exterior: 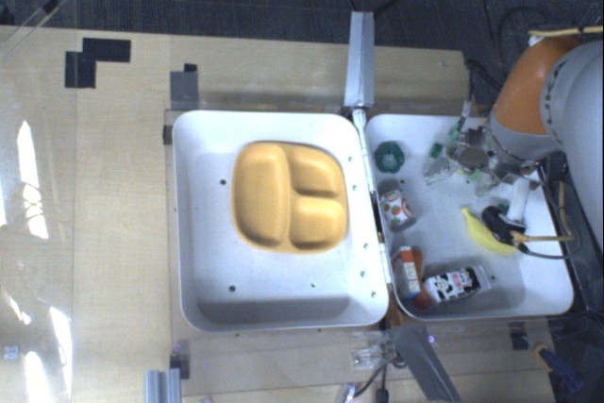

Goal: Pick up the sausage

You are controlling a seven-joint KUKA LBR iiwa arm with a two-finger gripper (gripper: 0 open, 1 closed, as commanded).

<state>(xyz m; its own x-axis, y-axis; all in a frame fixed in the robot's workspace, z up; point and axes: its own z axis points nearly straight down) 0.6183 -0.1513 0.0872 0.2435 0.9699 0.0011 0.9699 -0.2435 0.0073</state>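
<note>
Where the sausage lies: one sausage (408, 271), reddish-orange, sits in the right bin (543, 297) at about 7 o'clock, close to the wall that bin shares with its neighbour.
Sausage axis: the long axis runs nearly from 12 to 6 o'clock, lying flat. The lower end looks darker. I cannot tell which end is the head.
Nearest neighbour: one black-and-white packet (457, 282) lies just beside the sausage at its 3 o'clock, with its length running across the bin.
Small can: one short patterned can-like thing (396, 209) lies at the sausage's 12 o'clock, near the same wall and apart from the sausage.
Green piece: one dark green round thing (389, 157) sits at about 10 o'clock in the right bin.
Banana: one yellow banana (486, 232) lies at roughly 2 o'clock from the sausage, with a dark thing partly over its right end.
Gripper: one gripper (460, 156) hangs over the upper part of the right bin, at about 1 o'clock from the sausage and well apart from it. Whether it is spread or pressed together I cannot tell, and I see nothing held in it.
Arm: one grey arm (576, 104) with an orange band comes in from 3 o'clock.
Bins: two white bins stand side by side.
Left bin: the left bin (203, 288) holds one yellow tray (288, 195) with three compartments, near its centre.
</note>
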